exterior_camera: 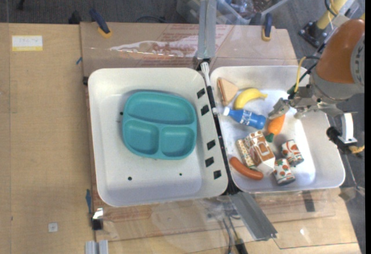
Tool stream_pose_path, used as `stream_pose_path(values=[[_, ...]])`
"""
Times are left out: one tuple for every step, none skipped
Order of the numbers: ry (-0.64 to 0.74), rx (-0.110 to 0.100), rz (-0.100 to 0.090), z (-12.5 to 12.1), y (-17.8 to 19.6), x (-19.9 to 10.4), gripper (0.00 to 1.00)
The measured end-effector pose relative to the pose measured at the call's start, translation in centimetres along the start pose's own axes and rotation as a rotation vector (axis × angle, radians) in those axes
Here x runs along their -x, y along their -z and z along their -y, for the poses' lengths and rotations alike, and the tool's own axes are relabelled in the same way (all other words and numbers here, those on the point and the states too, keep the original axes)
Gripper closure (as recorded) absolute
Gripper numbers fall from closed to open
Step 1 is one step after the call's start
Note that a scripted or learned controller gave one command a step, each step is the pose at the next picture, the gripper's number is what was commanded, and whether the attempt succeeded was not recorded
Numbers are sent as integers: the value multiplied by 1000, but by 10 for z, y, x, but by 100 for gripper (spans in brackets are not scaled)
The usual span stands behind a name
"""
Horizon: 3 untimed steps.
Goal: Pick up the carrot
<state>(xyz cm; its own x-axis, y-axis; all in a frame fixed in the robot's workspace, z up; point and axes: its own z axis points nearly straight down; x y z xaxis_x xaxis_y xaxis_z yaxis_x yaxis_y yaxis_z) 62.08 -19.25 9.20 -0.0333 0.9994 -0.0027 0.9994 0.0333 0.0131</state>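
Two fingers of the gripper (282,109) are hanging just above the carrot (276,124), at its upper end, and whether they are spread or closed cannot be told from this view. No part of the carrot is showing between them, so no hold can be claimed. The carrot is lying in the right bin (324,173), tilted, with its green tip pointing down toward the milk carton (255,151).

Risk is coming mainly from crowding. The blue bottle (246,118) is lying just beside the carrot on its left, probably touching it, and a finger descending on that side is likely to be striking the bottle or pinching both things together. The carrot is tapering and smooth, so a grip near its thin end is likely to be slipping as the arm (342,61) is lifting. A descent off centre could also be pushing the carrot against the carton rather than closing around it.

The right bin is also holding a banana (250,96) and a sandwich wedge (226,91) near its far wall, a sausage (246,168) near the front, and two small cans (288,161) beside the carton. The left bin (104,189) is holding a teal divided plate (157,124), and its three compartments are carrying nothing.
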Motion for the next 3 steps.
stream_pose_path(values=[[-5,6,3,-1,12,3,100],[-134,-10,0,-25,116,-30,100],[-134,-10,0,-25,116,-31,0]])
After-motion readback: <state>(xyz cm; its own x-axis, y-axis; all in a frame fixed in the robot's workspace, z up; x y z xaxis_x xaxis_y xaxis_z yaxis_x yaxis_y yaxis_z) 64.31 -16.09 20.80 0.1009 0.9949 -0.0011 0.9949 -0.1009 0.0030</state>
